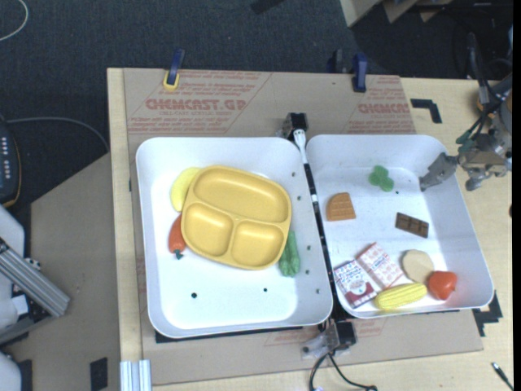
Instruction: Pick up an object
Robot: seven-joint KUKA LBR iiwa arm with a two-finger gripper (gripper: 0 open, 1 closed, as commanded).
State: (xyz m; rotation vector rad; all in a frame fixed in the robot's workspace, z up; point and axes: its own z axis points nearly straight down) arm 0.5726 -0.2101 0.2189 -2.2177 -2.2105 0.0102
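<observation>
My gripper (453, 176) hangs over the right bin's (464, 218) far right rim, fingers spread open with nothing between them. Inside that bin lie a green broccoli piece (380, 177), an orange bread slice (340, 207), a brown chocolate bar (411, 225), two red-and-white cartons (366, 272), a beige round piece (417, 263), a red tomato (442, 283) and a yellow corn cob (400, 296). The chocolate bar is the closest item, below and left of the fingers.
The left bin (236, 308) holds a yellow divided plate (236, 217), with a yellow fruit (183, 187) and a red pepper (177, 239) at its left edge and a green vegetable (289, 257) at its right. A black divider (309, 194) runs between the bins.
</observation>
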